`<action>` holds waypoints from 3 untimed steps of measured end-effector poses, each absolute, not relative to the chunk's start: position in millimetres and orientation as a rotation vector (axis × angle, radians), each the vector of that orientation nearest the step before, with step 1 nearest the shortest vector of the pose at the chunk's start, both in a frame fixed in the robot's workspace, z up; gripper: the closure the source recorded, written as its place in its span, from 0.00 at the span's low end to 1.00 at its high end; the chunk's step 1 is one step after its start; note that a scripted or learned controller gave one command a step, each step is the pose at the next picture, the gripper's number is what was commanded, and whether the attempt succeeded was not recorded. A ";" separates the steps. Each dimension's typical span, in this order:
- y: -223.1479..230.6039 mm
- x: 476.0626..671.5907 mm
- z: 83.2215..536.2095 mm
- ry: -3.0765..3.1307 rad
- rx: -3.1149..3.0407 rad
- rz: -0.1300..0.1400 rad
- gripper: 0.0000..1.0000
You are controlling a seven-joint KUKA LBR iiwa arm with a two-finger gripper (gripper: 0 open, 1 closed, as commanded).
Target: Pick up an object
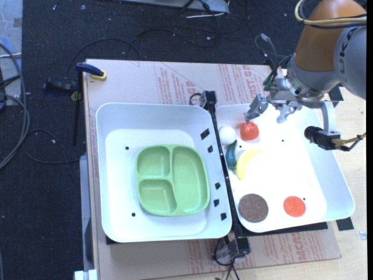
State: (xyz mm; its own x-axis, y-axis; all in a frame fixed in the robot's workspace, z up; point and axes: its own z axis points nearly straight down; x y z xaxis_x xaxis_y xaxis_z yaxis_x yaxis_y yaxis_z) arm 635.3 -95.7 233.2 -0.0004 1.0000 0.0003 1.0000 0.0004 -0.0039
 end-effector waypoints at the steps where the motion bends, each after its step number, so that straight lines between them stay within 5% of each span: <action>1: -103.8 631.1 186.1 -2.219 -2.220 0.003 0.00; 2: -105.0 632.8 143.4 -2.220 -2.220 0.003 0.00; 3: -105.1 633.8 155.9 -2.222 -2.222 -0.001 1.00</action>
State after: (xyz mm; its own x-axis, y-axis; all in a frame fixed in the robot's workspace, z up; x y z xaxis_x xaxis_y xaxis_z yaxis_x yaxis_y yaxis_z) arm 633.8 -105.1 155.9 0.0001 1.0000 -0.0001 1.0000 -0.0001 0.0006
